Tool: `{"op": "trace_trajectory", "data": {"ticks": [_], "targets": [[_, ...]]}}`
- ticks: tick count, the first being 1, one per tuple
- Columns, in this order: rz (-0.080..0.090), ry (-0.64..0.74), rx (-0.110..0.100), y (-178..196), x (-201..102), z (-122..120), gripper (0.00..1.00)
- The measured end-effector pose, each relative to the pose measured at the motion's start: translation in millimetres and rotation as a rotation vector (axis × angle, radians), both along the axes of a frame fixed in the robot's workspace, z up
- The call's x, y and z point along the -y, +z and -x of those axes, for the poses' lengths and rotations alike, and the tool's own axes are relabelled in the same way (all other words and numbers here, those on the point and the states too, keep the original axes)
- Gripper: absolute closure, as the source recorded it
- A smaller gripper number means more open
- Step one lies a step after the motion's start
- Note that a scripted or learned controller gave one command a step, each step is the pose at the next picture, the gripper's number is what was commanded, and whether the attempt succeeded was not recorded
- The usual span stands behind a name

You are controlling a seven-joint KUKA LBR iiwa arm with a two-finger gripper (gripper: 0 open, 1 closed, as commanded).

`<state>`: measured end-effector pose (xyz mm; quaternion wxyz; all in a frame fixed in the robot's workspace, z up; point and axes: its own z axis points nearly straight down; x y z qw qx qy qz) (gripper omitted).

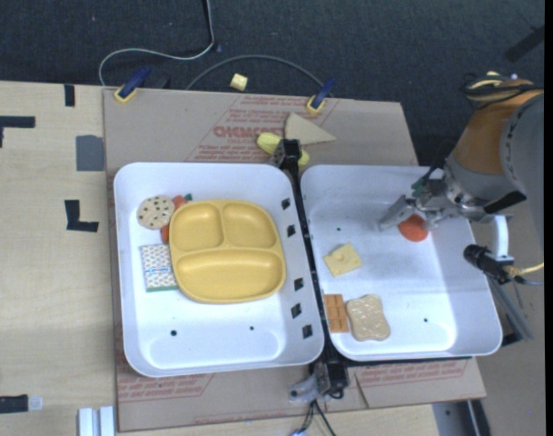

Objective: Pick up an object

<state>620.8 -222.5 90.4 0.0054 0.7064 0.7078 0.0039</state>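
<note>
My gripper (409, 213) hangs low over the upper right part of the right bin (439, 280). A small round red-orange object (415, 231) lies right beneath its tip, partly covered by it. Whether the object is gripped or just lying on the bin floor is not visible. Further left in the same bin lies a yellow cheese slice (342, 260). Near the bin's front edge sit a piece of toast (367, 317) and a thin orange-brown cracker (334, 312).
The left bin (212, 343) holds a yellow divided plate (227, 251), a round cookie (154, 211) and a patterned square piece (156, 266) along its left side. A black divider (299, 243) runs between the bins. Clamps and a cable lie behind them.
</note>
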Motion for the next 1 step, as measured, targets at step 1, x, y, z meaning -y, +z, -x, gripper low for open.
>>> {"op": "trace_trajectory", "data": {"ticks": [1], "targets": [[-0.002,-0.001,-0.012,14.7,0.3,9.4,0.00]]}}
